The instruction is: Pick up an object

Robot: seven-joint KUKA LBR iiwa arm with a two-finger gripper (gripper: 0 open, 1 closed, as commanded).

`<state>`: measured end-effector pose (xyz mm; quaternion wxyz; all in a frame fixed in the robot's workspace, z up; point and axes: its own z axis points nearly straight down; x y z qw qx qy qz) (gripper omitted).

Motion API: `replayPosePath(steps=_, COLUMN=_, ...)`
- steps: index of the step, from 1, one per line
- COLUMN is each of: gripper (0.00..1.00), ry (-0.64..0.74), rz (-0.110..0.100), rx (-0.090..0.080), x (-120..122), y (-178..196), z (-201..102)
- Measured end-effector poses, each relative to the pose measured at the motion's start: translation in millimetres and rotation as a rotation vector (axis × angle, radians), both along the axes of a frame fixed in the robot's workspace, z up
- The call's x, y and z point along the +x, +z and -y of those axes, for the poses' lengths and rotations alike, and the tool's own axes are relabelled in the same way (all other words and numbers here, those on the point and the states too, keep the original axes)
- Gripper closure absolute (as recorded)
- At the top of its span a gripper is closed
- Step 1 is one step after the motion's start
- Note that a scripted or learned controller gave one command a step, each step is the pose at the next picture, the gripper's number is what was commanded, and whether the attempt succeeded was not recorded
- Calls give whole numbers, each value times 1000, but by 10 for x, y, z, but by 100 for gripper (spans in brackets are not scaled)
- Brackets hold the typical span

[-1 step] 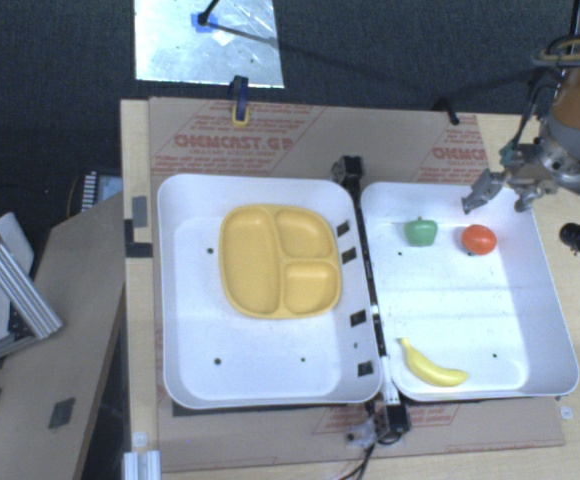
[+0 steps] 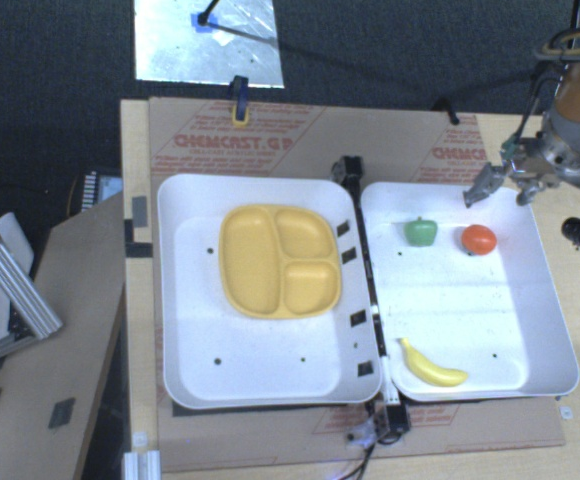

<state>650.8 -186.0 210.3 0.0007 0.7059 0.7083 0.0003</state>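
**Operator:** Dark carpet surrounds a cardboard-covered bench (image 2: pixel 300 133) in the camera view. What does it carry?

**Technician:** Two shallow white bins sit side by side. The left bin (image 2: pixel 185 368) holds a yellow divided tray (image 2: pixel 278 260). The right bin (image 2: pixel 540 368) holds a green fruit (image 2: pixel 422 231) and a red fruit (image 2: pixel 479 239) near its upper edge, and a banana (image 2: pixel 432 366) near its lower left corner.

**Operator:** Where is the gripper?

**Technician:** The gripper (image 2: pixel 503 188) hangs at the upper right of the frame, above the top rim of the right bin. Its two fingers are spread apart and nothing sits between them.

**Operator:** Which object is nearest the jaws?

**Technician:** The red fruit. It lies just below the gripper in the frame, slightly left of the right-hand finger, and apart from it. The green fruit lies further left.

**Operator:** Handling notes?

**Technician:** The red fruit looks like a small toy, so probably light, stiff and smooth. Being round, it may roll or squirt out. Close the fingers across its widest middle.
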Motion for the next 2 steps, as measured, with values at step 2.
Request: replayPosePath(steps=2, gripper=0, ry=2, rz=-1, rx=0, x=-74, y=-873, z=-48)
